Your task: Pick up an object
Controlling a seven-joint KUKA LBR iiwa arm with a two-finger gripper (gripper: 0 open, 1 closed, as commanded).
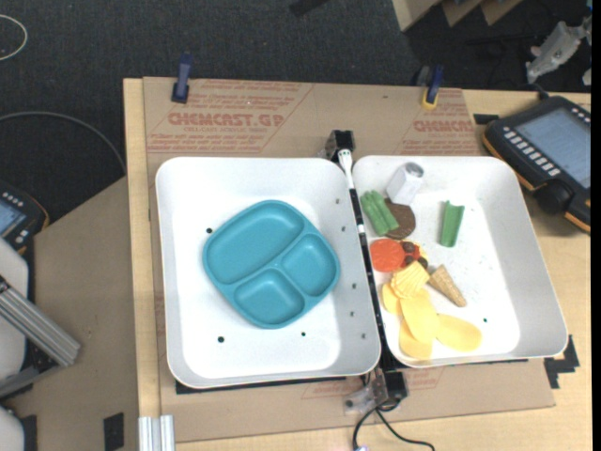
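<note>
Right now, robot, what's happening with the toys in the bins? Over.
Nothing picked up yet. Toy food pile lies in right bin, one green piece apart from it. Blue divided tray sits in left bin. Nothing covering the toys.

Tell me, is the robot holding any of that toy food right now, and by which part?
Nothing is seen held. The toy food lies loose in the right bin, and the blue divided plate sits in the left bin.

The pose of the arm cannot be told from this view, nor can the state of the gripper. A pale grey shape at the far right edge is too small and blurred to be called part of the arm.
</note>
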